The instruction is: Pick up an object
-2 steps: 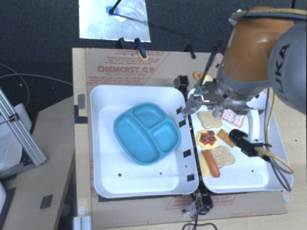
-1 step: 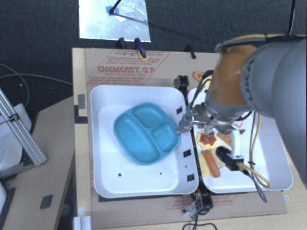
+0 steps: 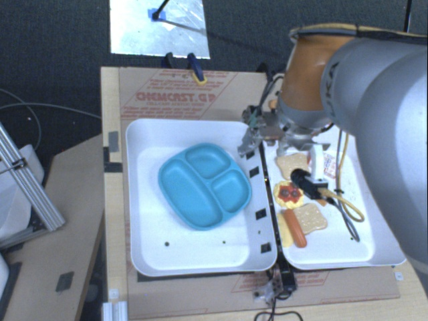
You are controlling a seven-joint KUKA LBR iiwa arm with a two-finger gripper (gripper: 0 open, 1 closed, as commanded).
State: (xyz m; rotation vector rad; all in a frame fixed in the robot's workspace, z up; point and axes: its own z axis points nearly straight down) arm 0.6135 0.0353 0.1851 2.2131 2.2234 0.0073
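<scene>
My gripper (image 3: 253, 136) hangs over the far end of the wall between the two bins, with nothing visibly held. In the right bin (image 3: 374, 243), just right of the gripper, lies a pale bread slice (image 3: 288, 163). In front of it sits a small round piece with red topping (image 3: 289, 192). A tan toast slice (image 3: 310, 217) and an orange sausage (image 3: 295, 229) lie side by side nearer the front. A blue divided plate (image 3: 204, 186) lies in the middle of the left bin (image 3: 144, 246), to the gripper's front left.
The grey arm with its orange band (image 3: 309, 65) covers the back and right of the right bin. A shiny sheet (image 3: 157, 19) lies on the dark floor behind the bench. A metal frame (image 3: 27, 186) stands at the far left.
</scene>
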